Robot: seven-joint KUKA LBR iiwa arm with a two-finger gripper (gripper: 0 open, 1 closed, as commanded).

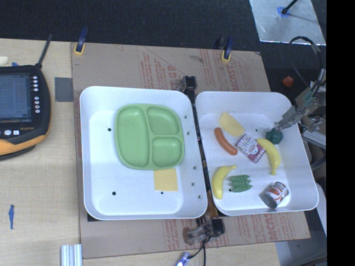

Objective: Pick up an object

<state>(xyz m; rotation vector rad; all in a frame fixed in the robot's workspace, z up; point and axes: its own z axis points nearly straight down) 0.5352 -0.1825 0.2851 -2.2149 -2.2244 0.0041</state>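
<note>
**Ana:** The end effector (280, 125) sat at the far right edge of the right bin (294, 201), its tip right by a small dark green object (274, 136). Whether it was spread or pressed together, I couldn't tell; it was too small and blurred there.

**Ben:** And nothing looked carried. The green piece lay on the bin floor, just beside a yellow banana (270, 154).

**Ana:** Crowded bin, too: a red sausage (225, 141), a yellow wedge (231, 124), a small printed packet (250, 148), a second banana (220, 180), green pea pods (240, 183) and a can (275, 194) on its side near the front.

**Ben:** Over in the left bin (94, 198), a green divided plate (149, 136) and a flat yellow square (166, 179) stayed well apart from the action.

**Ana:** To do this well, I'd have judged it best to centre over the green piece, straddle it cleanly and come straight down, keeping off the banana and the bin wall.

**Ben:** Agreed, then close firmly before lifting. A grazing approach so near the wall could merely have nudged it away.
</note>
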